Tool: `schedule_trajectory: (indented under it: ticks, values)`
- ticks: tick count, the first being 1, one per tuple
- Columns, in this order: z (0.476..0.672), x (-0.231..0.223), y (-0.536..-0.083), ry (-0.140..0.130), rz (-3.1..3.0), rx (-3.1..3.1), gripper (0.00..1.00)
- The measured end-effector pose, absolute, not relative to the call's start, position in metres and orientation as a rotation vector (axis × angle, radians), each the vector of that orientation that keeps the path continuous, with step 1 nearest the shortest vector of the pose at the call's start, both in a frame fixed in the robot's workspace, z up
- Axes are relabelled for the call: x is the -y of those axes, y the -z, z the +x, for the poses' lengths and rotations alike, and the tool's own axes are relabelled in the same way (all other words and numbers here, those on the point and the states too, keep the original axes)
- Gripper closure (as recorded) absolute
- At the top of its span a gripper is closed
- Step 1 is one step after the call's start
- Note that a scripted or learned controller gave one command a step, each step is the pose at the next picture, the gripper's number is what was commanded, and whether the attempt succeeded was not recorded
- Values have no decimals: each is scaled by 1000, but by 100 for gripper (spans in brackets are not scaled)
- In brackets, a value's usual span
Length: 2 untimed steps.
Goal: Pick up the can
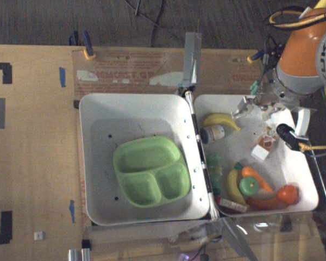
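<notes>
Can [213,133] is lying on its side in the right bin [309,197], tucked up against that bin's left wall, with a pale label facing up and a banana [221,119] just beside it on the far side, maybe touching. Gripper [258,107] hangs over the far right part of the same bin, well apart from the can, and honestly I can't tell from this angle if it's spread or closed; nothing visible in it anyway. What I'd worry about: the can is round and on its side, so a pinch that lands off-centre will probably just roll it or squirt it along the wall. The wall is the other problem: there's hardly any room on that side, so bumping the rim seems likely to me. Banana's close enough that a sloppy descent grabs or shoves that instead. A small brown and white carton [263,144] sits between the gripper and the can and could get clipped on the way over. The second banana [232,185] and carrot [258,177] are nearer the front, and the green plate [151,170] in the left bin [98,105] is out of it. Writing: can label is too blurry to read, no brand I can make out, and the faint reddish print on the board [125,72] behind the bins is unreadable too
</notes>
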<state>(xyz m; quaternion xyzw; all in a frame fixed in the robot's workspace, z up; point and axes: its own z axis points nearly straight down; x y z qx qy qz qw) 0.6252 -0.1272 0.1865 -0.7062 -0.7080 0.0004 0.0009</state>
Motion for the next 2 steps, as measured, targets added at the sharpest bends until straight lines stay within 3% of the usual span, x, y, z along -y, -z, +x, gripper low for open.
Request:
schedule_trajectory:
  ticks: [1, 2]
  values:
    - [574, 181, -124, 0, -2295, 2148, 0]
    - [565, 198, -257, 1, -2405, 2025, 0]
